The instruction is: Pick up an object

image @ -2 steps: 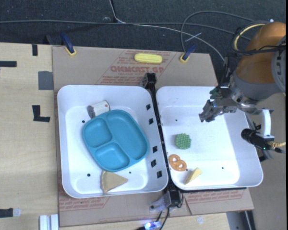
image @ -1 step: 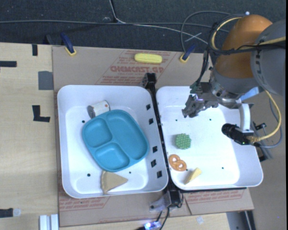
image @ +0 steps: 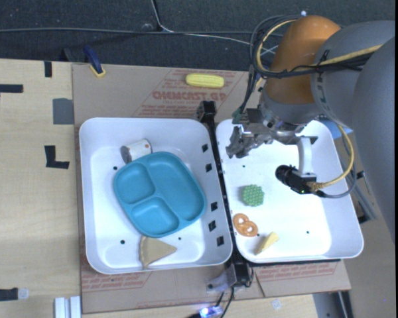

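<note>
Two white bins sit side by side in front of you: the left bin [image: 93, 177] and the right bin [image: 331, 230], meeting along a black divider at the frame's centre. In the left bin you have three things: one blue tray [image: 160, 193] with three compartments lying in the middle, one small cup [image: 136, 150] on its side touching the tray's upper left edge, and one tan wedge [image: 156, 250] just below the tray near the bin's lower wall. In the right bin you also have three things, all in its lower left part: one green ball [image: 253, 195], one orange pretzel [image: 245, 226] just below it, and one pale yellow wedge [image: 266, 242] to the lower right of the pretzel. The three lie near each other but apart. One yellow corn cob [image: 204, 80] lies outside the bins on the cardboard, at upper centre. Your arm [image: 305, 52] comes in from the upper right, and its gripper [image: 242, 141] hangs over the right bin's upper left corner, above the ball and apart from it. Whether the claw is open or closed you cannot tell from this angle; nothing is seen gripped in it.
</note>
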Controlling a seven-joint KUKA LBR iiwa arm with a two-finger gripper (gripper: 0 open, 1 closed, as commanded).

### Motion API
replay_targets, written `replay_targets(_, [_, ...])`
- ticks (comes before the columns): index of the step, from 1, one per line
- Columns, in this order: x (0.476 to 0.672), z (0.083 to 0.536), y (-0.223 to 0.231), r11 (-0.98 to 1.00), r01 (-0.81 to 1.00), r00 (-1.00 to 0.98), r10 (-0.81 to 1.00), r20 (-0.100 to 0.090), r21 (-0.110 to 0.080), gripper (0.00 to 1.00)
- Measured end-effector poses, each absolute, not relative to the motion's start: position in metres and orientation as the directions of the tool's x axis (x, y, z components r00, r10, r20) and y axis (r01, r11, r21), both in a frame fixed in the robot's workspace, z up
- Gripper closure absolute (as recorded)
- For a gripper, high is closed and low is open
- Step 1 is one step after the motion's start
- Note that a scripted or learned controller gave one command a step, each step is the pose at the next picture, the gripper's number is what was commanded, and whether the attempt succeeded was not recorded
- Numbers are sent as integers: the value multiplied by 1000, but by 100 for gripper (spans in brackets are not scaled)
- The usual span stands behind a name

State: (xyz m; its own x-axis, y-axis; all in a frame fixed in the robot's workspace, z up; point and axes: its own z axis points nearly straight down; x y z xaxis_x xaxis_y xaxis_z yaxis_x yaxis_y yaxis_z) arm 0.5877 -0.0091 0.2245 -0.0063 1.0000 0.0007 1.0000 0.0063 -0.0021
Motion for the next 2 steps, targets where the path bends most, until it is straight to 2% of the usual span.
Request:
replay_targets(1, [605,230,33,5,1000,-5,1000,1,0,100])
replay_targets(2, [623,216,82,5,1000,-5,1000,0,-1,100])
